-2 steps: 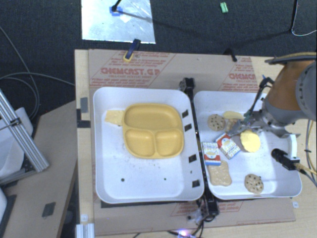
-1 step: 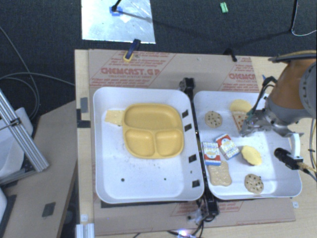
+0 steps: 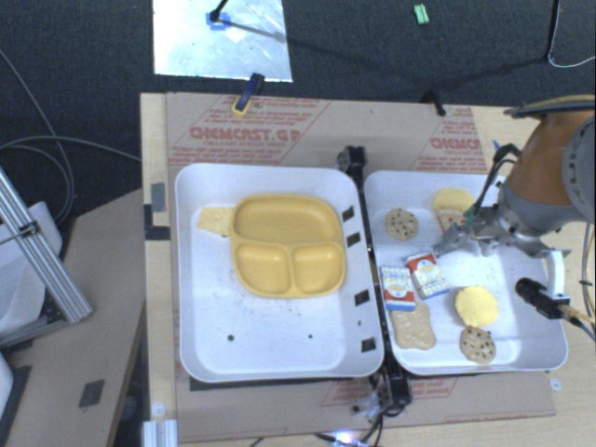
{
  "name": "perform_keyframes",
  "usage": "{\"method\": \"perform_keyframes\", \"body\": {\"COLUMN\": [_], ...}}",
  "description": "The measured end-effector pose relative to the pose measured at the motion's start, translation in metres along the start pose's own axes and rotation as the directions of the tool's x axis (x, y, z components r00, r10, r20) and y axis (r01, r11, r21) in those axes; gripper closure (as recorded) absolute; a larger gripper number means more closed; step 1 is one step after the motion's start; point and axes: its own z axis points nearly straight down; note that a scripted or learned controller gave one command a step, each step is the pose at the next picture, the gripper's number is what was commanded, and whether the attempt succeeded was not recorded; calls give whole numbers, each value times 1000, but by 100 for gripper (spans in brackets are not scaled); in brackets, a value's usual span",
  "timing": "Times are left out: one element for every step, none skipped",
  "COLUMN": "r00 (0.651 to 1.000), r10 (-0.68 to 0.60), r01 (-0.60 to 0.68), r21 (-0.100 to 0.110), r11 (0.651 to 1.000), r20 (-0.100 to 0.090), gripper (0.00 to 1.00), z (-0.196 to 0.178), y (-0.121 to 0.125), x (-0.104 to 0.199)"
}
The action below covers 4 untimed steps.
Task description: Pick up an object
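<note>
Dark carpet surrounds a cardboard-covered table [image 3: 279,128] that fills the middle of the frame and carries two shallow white bins side by side. At centre left, the left bin [image 3: 200,333] holds a yellow divided tray [image 3: 284,245] with a pale flat piece [image 3: 214,220] tucked at its upper left edge. At centre right, the right bin [image 3: 540,347] holds small play-food items. The grey and orange arm enters from the right edge, and its claw [image 3: 458,237] hovers low over the upper middle of that bin. Whether the claw is spread or pressed together cannot be told from this angle, and nothing is visibly held in it. Closest to it are a yellow and pink piece [image 3: 452,205] just above and a small red and white carton [image 3: 428,275] just below and to the left, its long axis running slantwise from upper left to lower right. A chocolate-chip cookie [image 3: 401,223] lies to the left. Farther down are a blue and white carton [image 3: 398,288], a tan cracker [image 3: 413,327], a yellow disc [image 3: 477,305] and a second cookie [image 3: 477,344]. A short descent probably reaches the red carton first.
</note>
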Motion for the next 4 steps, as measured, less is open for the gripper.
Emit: {"method": "perform_keyframes", "body": {"r00": [1000, 1000, 1000, 1000], "r10": [-3, 5, -3, 7], "r01": [3, -5, 3, -7], "r21": [-4, -1, 3, 0], "r11": [1000, 1000, 1000, 1000], "r20": [0, 2, -1, 3], "gripper": [0, 0, 0, 0], "z": [10, 10, 11, 10], "y": [74, 82, 82, 81], "x": [31, -17, 43, -26]}}
